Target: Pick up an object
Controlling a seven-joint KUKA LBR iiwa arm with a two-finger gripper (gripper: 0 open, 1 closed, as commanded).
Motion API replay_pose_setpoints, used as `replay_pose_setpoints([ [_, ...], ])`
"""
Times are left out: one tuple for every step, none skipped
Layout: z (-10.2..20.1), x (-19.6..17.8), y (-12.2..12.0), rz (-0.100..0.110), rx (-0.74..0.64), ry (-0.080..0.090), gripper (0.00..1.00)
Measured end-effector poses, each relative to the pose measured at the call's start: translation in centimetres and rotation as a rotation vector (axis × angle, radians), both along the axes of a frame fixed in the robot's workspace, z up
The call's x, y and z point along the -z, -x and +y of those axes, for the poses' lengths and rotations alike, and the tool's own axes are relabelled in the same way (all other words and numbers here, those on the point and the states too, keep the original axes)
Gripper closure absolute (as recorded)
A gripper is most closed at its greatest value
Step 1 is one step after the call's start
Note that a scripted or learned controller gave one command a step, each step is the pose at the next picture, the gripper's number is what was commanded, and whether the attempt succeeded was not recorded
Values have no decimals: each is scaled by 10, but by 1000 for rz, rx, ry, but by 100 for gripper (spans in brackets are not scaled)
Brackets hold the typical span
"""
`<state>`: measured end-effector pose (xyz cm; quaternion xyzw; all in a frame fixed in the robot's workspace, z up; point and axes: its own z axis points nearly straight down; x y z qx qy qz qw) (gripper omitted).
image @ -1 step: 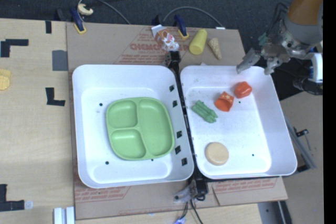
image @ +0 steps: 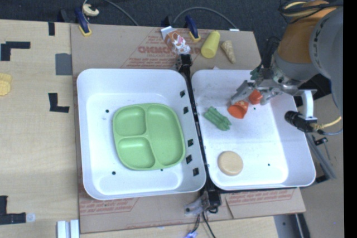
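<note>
Two tool (image: 241,98) fingers astride orange cup (image: 239,110)

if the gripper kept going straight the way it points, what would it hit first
Probably the orange piece right at the tip of the gripper; beyond it lies the green piece. Depth is hard to judge from above.

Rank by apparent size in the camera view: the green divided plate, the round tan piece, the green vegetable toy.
1. green divided plate, clearly largest.
2. and 3. round tan piece and green vegetable toy look alike; I cannot rank them.

Arm (image: 312,42) cut off at right edge — yellow item (image: 4,85) cropped at left
</note>
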<state>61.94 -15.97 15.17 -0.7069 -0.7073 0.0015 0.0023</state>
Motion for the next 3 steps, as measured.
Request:
replay_pose_setpoints([
  [34, 59, 12, -10, -1, 2, 0],
  [53, 62, -46, -15, -1, 4, 0],
  [55, 50, -47, -16, -4, 2, 100],
])
